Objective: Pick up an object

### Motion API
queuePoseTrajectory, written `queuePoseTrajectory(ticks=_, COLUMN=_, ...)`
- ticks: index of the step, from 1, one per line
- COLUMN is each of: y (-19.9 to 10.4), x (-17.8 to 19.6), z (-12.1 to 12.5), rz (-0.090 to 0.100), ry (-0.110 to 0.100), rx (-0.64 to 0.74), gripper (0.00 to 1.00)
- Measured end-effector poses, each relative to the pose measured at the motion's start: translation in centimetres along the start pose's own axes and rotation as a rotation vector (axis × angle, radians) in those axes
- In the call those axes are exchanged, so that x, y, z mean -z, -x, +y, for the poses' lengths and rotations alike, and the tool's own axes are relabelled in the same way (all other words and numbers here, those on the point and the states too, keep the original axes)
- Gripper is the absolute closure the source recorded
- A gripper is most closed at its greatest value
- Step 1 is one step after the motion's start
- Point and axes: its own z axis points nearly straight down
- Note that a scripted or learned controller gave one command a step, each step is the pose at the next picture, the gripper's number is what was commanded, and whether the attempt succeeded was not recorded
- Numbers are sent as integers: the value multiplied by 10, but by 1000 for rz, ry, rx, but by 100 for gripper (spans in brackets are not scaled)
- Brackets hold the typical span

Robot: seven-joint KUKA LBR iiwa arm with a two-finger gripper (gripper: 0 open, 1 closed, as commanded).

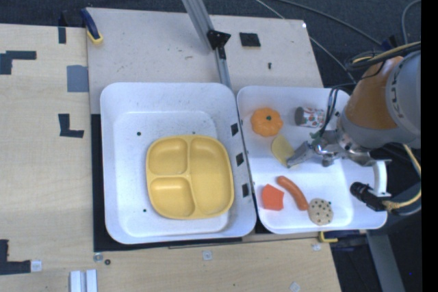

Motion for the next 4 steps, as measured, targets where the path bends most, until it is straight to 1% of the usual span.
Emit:
queuePoseTrajectory(ticks=1, y=-1, x=10, z=0, rz=0, ry=1, rx=1, gripper=100)
queuePoseTrajectory(ticks=2, y=-2, x=52, z=0, rz=1, ry=1, rx=1, gripper=100)
queuePoseTrajectory(ticks=3, y=-1, x=112, z=-7, rz=0, ry=3, rx=0, gripper=100)
queuePoseTrajectory(ticks=4, y=-1, x=165, z=-6, rz=-1, ry=4, rx=1, gripper=100)
